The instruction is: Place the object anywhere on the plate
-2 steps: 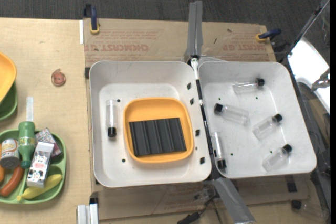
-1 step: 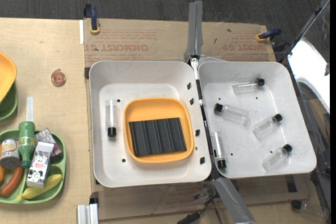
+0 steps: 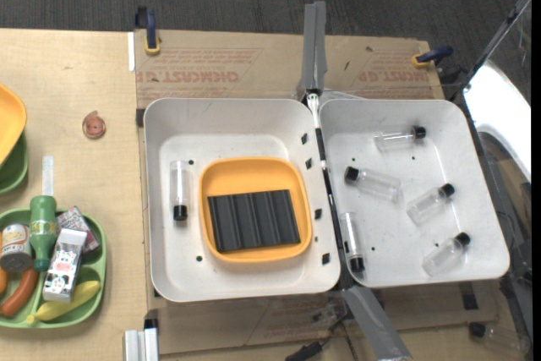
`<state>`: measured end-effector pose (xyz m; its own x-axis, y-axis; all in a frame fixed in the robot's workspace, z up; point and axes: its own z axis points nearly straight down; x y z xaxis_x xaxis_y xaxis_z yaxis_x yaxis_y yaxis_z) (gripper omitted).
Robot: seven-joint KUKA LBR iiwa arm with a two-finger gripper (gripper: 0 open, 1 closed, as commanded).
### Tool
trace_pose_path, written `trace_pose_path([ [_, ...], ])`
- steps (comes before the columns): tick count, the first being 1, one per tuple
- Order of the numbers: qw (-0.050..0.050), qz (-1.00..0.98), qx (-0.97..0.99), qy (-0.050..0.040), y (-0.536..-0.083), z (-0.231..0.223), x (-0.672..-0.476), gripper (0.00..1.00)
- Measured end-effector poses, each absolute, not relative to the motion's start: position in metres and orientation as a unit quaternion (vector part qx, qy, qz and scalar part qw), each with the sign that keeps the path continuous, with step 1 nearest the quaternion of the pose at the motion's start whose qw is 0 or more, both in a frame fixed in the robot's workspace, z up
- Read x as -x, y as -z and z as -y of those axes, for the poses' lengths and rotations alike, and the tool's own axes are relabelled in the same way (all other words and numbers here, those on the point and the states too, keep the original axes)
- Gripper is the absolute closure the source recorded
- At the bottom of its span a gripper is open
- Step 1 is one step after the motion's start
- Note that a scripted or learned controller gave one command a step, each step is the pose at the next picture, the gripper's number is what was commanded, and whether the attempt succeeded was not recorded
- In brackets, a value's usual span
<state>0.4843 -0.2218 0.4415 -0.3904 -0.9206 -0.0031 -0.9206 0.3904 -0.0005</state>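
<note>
From the camera view, two white bins are sitting side by side on the surface [image 3: 68, 80], and the plate [image 3: 254, 173], an orange one with a dark ribbed insert, is lying in the middle of the left bin [image 3: 161, 123]. The task's things are the clear vials with black caps: one vial [image 3: 178, 192] is already lying in the left bin just beside the plate's left edge, its long axis running up and down the picture with the cap toward the bottom. The others are resting in the right bin [image 3: 482, 182]: one [image 3: 397, 138] near the top, one [image 3: 370, 182] left of centre, one [image 3: 429, 203] toward the right, one [image 3: 445, 253] at the lower right, and one [image 3: 351, 243] lying along the left wall, closest to the plate among these. I cannot tell the state of the hand from this picture. Judging from the arm's entry on the right, the right-bin vials are lying nearer to it, and the plate is lying to their left across the two bin walls, which any carry is having to clear. A green tray of toy food [image 3: 51, 283] is sitting well apart at the far left, out of the way.
</note>
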Motion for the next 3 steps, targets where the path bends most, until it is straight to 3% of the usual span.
trace_pose_path([
  [1,0.002,-0.73,0.684,-0.0013,-0.441,0.221,-0.479,0.0],
  [2,0.002,-0.556,0.831,-0.0009,-0.441,0.221,-0.487,0.0],
  [3,0.002,-0.362,0.932,-0.0007,-0.424,0.197,-0.479,0.0],
])
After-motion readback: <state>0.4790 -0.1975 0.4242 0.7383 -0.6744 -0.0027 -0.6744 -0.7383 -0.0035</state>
